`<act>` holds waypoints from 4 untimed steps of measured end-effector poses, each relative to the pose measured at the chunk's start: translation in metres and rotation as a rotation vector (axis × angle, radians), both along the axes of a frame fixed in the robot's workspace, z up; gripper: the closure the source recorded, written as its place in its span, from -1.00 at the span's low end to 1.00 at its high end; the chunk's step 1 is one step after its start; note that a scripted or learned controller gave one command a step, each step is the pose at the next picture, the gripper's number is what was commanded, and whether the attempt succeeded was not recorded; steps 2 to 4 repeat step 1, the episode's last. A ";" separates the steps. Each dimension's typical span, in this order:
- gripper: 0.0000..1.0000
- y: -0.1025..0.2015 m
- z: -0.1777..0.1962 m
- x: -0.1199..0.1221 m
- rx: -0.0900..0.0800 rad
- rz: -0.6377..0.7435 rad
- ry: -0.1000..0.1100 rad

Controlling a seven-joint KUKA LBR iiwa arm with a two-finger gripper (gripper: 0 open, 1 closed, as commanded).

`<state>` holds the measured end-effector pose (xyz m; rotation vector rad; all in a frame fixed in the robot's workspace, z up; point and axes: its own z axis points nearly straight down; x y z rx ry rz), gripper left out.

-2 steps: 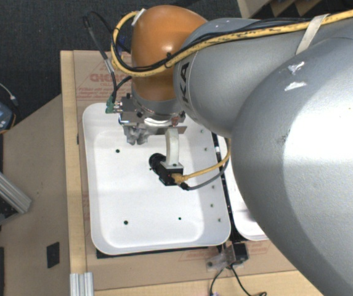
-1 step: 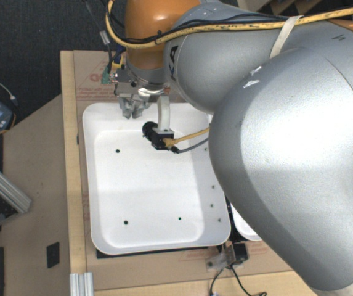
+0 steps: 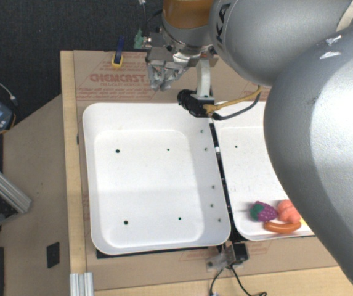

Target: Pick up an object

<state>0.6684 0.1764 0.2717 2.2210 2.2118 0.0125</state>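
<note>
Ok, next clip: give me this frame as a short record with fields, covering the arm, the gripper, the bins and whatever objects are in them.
arm: reaches in from the right, covering part of the right bin
gripper: above the cardboard beyond the left bin's far rim
gripper contents: nothing seen between the fingers
right bin, near corner: purple toy, pink-orange toy, orange sausage-shaped toy, clustered together
task status: no object picked up yet

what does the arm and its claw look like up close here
The arm is bulky, rounded and smooth grey, with an orange band above the wrist and dark lettering on the grey shell. Below the band sits a boxy metal claw with small silver parts, a green component beside it, and thin cables running along the top.
</note>
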 end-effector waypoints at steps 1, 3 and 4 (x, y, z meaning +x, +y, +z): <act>1.00 0.026 -0.003 -0.013 0.000 0.006 0.012; 1.00 0.026 -0.003 -0.013 0.000 0.006 0.012; 1.00 0.026 -0.003 -0.013 0.000 0.006 0.012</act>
